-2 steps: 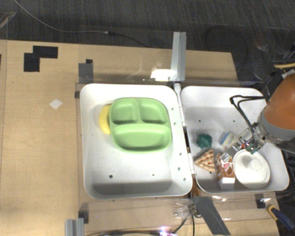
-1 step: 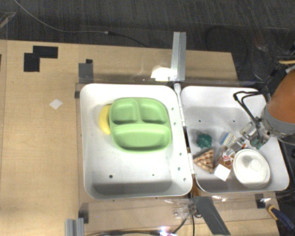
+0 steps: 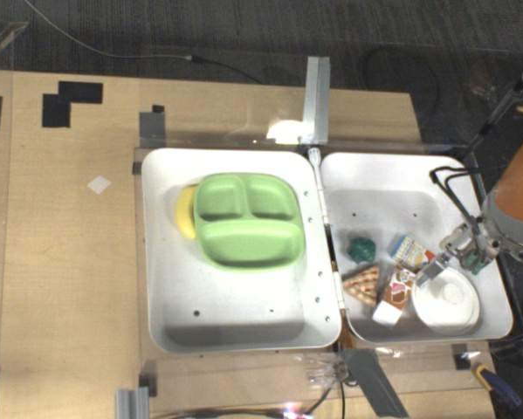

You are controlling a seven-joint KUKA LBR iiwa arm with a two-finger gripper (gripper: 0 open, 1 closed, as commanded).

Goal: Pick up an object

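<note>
My gripper (image 3: 455, 265) hangs over the right side of the right bin (image 3: 392, 177), just above the upper rim of a white round bowl (image 3: 446, 300). Its fingers stand apart and open, with nothing between them. To its left lie a small colourful box (image 3: 409, 250), a red and white carton (image 3: 394, 296), a toy pizza slice (image 3: 362, 283) and a teal lump (image 3: 361, 250). The left bin (image 3: 226, 321) holds a green divided plate (image 3: 247, 219) with a yellow object (image 3: 185, 212) tucked under its left edge.
A metal divider post (image 3: 318, 99) stands at the back between the bins. A black cable (image 3: 457, 190) loops over the right bin's far right corner beside the arm (image 3: 516, 201). Wooden bench top (image 3: 60, 260) spreads to the left.
</note>
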